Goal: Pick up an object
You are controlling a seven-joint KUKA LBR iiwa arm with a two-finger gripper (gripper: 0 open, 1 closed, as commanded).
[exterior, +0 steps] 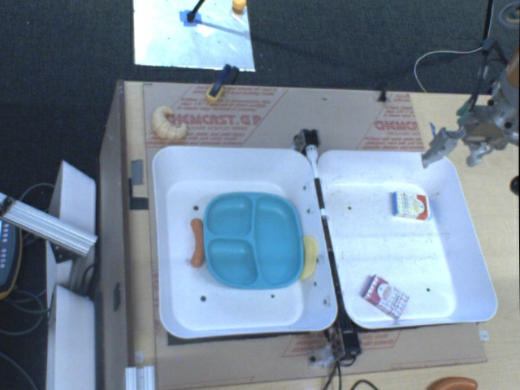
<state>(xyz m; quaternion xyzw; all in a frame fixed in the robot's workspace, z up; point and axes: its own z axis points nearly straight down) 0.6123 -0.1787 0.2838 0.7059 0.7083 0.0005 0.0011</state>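
My gripper [455, 149] hangs over the far right corner of the right bin [357, 177], open, with nothing between its fingers. Below it and a little to the left, a small white carton with blue and red print [409, 205] lies flat in that bin. A red and white patterned packet [385, 296] rests near the bin's front edge. In the left bin [175, 218] a blue sectioned plate [250, 240] sits in the middle, with an orange sausage [197, 243] at its left side and a yellow piece [310, 256] peeking out at its right edge.
A divider rail [321, 210] runs between the two bins. On the cardboard behind the left bin lie a pale curled object [168, 121] and a yellow and dark tool [220, 84]. A cable [443, 63] loops behind the right bin.
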